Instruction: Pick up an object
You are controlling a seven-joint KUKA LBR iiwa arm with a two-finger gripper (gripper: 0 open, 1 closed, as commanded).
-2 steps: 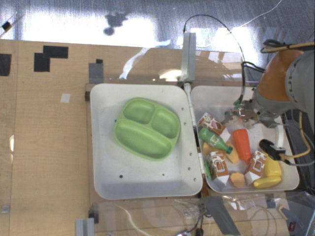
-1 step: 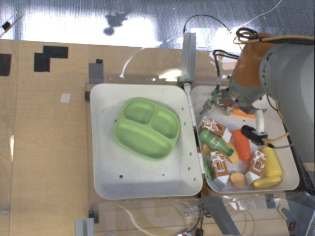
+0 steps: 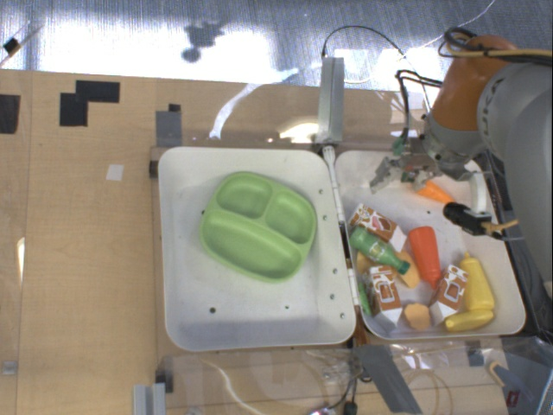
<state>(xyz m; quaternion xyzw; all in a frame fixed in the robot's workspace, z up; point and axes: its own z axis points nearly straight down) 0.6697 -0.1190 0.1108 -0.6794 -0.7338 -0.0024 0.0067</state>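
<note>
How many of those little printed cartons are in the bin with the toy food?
3. One carton lies near the right bin's middle-left, above the green bottle; one below that bottle; one beside the yellow banana. Others may be hidden underneath.

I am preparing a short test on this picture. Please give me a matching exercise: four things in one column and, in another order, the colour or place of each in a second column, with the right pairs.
Things:
1. divided plate
2. bottle
3. carrot
4. banana

Descriptions:
A. yellow, at the right bin's near right corner
B. light green, alone in the left bin
C. orange-red, standing out in the middle of the right bin
D. dark green, lying near the wall between the bins

Pairs: 1-B, 2-D, 3-C, 4-A
</note>
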